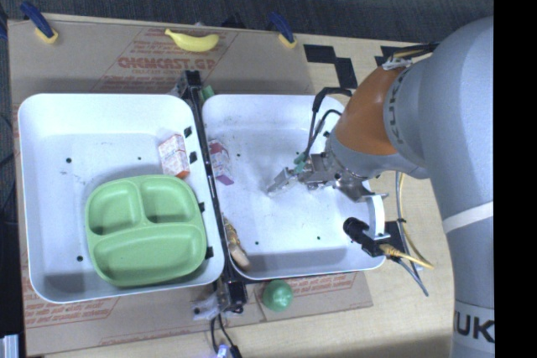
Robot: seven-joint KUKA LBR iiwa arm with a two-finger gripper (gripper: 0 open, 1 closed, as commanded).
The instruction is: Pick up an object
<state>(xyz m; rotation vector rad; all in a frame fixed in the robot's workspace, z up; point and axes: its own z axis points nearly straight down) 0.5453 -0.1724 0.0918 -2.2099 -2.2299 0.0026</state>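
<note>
The small pink packet lies in the right bin, by its left wall; we judge it light and crushable, best pinched across its width. Our gripper hovers nearby, jaws spread, empty.

Bare floor across the right bin, small packet by its left wall.

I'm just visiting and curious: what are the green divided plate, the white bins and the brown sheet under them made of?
The green divided plate looks like moulded plastic: uniform colour, rounded compartments, soft sheen. The white bins also seem plastic, smooth and slightly glossy with rounded corners, though coated metal can't be ruled out. The brown sheet looks like matte cardboard with red printing.
</note>
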